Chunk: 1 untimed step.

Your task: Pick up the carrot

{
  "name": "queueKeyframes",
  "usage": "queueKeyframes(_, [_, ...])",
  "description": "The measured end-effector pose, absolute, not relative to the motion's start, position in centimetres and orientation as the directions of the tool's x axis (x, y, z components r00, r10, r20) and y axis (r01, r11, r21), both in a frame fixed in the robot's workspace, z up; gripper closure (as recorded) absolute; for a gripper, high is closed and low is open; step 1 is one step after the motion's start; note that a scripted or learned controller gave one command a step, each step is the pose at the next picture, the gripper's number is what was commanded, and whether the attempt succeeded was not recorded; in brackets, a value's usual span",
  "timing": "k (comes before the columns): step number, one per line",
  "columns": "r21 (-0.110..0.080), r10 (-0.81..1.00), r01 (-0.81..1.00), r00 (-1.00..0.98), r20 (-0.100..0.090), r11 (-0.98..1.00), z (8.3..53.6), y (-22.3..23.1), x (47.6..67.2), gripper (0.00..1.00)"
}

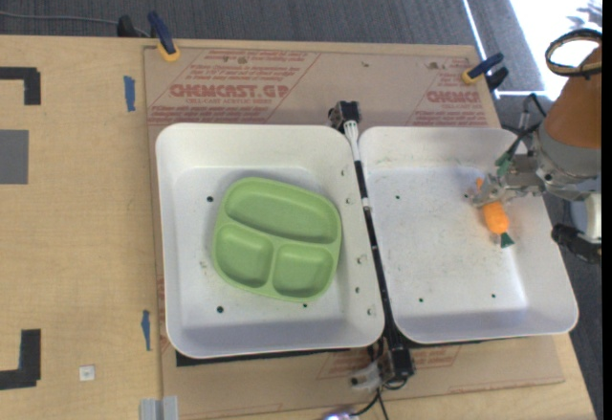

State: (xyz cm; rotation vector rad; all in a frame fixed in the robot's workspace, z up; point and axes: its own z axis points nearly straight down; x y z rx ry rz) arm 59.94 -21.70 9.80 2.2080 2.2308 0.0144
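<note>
A small orange carrot (pixel 495 218) with a green tip lies on the floor of the right bin (pixel 430 265), near its right side. My gripper (pixel 494 181) hangs just above and behind the carrot, reaching in from the right under the orange wrist band. Its metal fingers sit close over the carrot's upper end, and I cannot make out how they stand.
The left bin (pixel 182 217) holds a green three-compartment plate (pixel 275 238). A black clip and cable (pixel 344 114) sit at the top of the seam between the bins. Orange clamps (pixel 486 71) pin the cardboard sheet at the back corners.
</note>
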Motion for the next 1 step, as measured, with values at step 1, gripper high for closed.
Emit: queueKeyframes(1, [0.003, 1.000, 1.000, -0.002, -0.001, 0.002, 17.58, -18.05, 61.61, 1.00])
